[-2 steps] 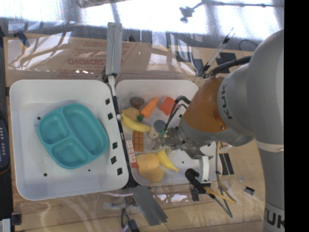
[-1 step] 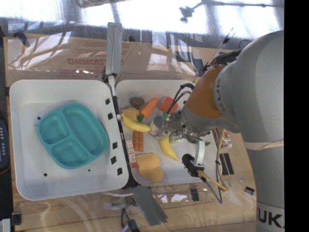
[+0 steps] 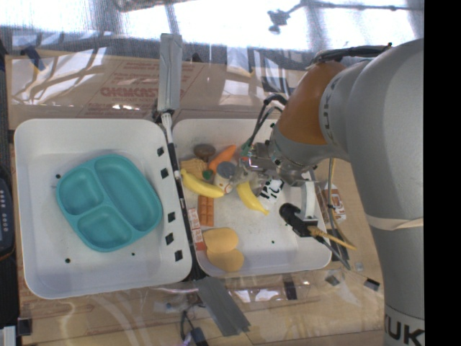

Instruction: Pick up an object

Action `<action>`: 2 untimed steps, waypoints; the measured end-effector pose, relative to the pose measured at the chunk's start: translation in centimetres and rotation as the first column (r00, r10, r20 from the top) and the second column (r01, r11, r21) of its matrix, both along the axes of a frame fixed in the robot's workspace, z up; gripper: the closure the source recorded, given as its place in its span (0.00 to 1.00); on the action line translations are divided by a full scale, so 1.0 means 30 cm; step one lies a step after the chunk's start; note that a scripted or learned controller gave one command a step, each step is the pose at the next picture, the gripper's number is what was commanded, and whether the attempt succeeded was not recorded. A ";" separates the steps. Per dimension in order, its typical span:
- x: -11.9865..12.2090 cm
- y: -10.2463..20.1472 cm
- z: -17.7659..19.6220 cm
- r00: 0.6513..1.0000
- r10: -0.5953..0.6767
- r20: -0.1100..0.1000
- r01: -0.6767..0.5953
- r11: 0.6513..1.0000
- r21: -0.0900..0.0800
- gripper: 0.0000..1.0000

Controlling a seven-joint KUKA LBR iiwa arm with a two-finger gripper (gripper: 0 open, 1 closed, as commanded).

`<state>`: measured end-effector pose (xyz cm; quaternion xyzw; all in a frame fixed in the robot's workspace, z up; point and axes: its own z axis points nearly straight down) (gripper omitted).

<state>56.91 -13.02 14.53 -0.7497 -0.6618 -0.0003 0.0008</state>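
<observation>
1. The grey arm with the orange band reaches in from the right of the counter, and its pincer (image 3: 253, 166) hangs low over the middle of the right-hand shallow white bin (image 3: 310, 254). The wrist body covers the tips, so I cannot tell how the pincer stands, and nothing can be seen caught in it.

2. The nearest candidate is the small yellow plastic banana (image 3: 251, 197), which lies on the bin floor just beside the pincer, on the side toward the bin's near edge. Its long axis runs at a slant, from near the bin's centre toward the near right corner.

3. A second, longer yellow banana (image 3: 201, 185) lies near the bin's left wall, slanted much the same way, with an orange carrot-shaped toy (image 3: 222, 156) and a grey round disc (image 3: 226, 169) between it and the pincer.

4. My guess is the move turns on that short offset: the pincer would need to shift toward the near edge and close across the small banana's narrow width, not along its length.

5. A round yellow-orange fruit toy (image 3: 221, 241) sits well apart, toward the near left corner. The left bin holds a teal divided plastic plate (image 3: 108, 202).
</observation>
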 end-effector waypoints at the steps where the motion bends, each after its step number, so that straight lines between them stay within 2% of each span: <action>1: -0.051 0.165 0.159 1.000 -0.001 0.002 0.001 1.000 0.001 1.00; 2: 0.073 0.278 0.152 0.999 0.047 -0.002 -0.047 0.999 0.000 1.00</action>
